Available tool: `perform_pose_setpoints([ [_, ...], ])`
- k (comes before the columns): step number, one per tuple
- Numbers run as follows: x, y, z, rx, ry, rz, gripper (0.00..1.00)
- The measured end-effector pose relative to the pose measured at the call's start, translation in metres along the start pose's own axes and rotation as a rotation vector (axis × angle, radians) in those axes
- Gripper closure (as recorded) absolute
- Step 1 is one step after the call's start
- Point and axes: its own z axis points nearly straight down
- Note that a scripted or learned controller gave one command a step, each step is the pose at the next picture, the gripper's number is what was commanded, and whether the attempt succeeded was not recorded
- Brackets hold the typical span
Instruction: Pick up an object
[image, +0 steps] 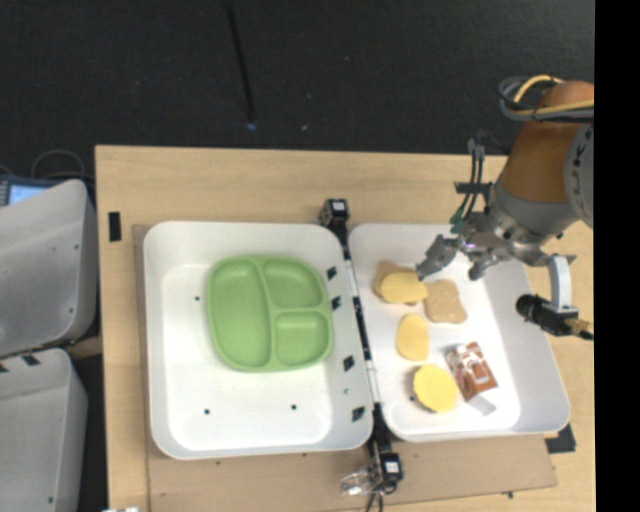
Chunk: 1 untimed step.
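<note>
Gripper (458, 255) over the right bin (535, 385), fingers spread wide, nothing between them.

We note five pieces in that bin — a yellow oval piece (401, 288) just beside the left fingertip; a tan bread-like slice (445, 302) below the gripper, touching the oval; a smaller yellow piece (412, 338) under those; a round yellow piece (435, 388) near the front; a brown-and-white packet (471, 373) beside it; the left bin (165, 400) carries a green divided plate (268, 312); both sit on the wooden bench (250, 165).
</note>
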Motion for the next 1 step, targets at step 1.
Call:
perform_pose_setpoints([
  [1, 0.0048, 0.0032, 0.0600, 0.003, -0.002, -0.001, 0.00],
])
